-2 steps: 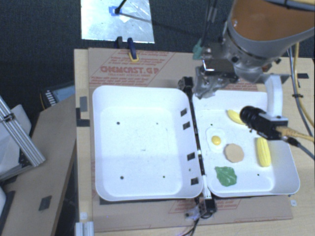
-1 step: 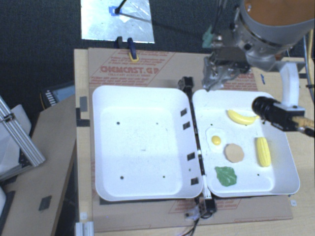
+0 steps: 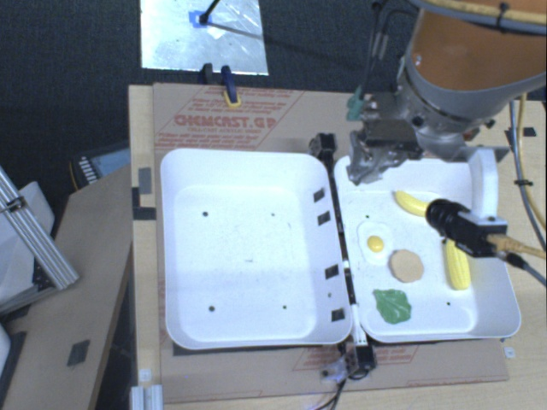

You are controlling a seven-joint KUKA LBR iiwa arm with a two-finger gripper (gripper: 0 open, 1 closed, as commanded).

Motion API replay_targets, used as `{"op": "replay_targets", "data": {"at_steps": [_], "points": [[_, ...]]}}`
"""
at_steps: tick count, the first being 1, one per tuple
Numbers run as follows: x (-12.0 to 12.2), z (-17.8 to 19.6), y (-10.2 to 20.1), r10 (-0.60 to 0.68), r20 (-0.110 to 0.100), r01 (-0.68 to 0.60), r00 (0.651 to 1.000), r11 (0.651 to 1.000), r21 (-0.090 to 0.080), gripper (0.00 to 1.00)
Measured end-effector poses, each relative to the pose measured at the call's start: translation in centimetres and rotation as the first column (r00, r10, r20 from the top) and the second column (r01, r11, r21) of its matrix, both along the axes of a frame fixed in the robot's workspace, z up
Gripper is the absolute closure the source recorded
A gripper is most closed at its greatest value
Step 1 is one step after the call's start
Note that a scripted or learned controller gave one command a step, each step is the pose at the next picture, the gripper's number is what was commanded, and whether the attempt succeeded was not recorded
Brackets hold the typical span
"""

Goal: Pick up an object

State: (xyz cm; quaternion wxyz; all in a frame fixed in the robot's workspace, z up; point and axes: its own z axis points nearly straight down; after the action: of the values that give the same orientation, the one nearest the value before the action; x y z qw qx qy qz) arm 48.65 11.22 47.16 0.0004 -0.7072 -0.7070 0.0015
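Brown cardboard covers the bench [image 3: 145, 254], and on it two shallow white bins sit side by side, touching along a black hinged seam. With the right bin [image 3: 504, 314] as landmark: the left bin [image 3: 248, 254] adjoins its left wall and holds no loose items, only small dark dots on its floor. Behind both bins a sheet of foil [image 3: 202, 22] lies on dark cloth.

Contents of the right bin: a fried-egg toy [image 3: 374, 243] near the left wall at mid-depth; a tan round biscuit [image 3: 407, 266] just beside the egg, toward the near edge; a green leaf piece [image 3: 392, 305] at the near left corner; a banana [image 3: 410, 202] toward the far half, its long axis running from upper left to lower right; a corn cob [image 3: 458, 266] right of centre, its long axis running roughly far-to-near. A black cylindrical fitting [image 3: 453, 220] with a cable overlaps the space between banana and corn.

The gripper [image 3: 369, 167] hangs over the bin's far left corner, beneath the orange-banded wrist. Nothing is seen between its fingers; whether they stand wide or narrow cannot be told from this view.

Governing relation: every candidate lies nearer the viewer than the gripper. The banana is judged closest, just to the gripper's right and slightly nearward; the egg lies almost straight nearward of it. A grasp of the banana would likely call for closing across its slanted axis.
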Motion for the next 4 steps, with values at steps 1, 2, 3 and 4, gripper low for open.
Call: {"op": "replay_targets", "data": {"at_steps": [1,2,3,4], "points": [[0.0,-1.3,-0.9,0.001,0.004,-0.001,1.000,1.000,0.001,1.00],[0.0,0.4,1.0,0.005,0.006,-0.005,1.000,1.000,0.003,1.00],[0.0,-0.1,1.5,0.004,0.005,-0.004,1.000,1.000,0.002,1.00],[0.0,6.7,3.1,0.005,0.012,-0.005,1.000,1.000,0.005,1.00]]}}
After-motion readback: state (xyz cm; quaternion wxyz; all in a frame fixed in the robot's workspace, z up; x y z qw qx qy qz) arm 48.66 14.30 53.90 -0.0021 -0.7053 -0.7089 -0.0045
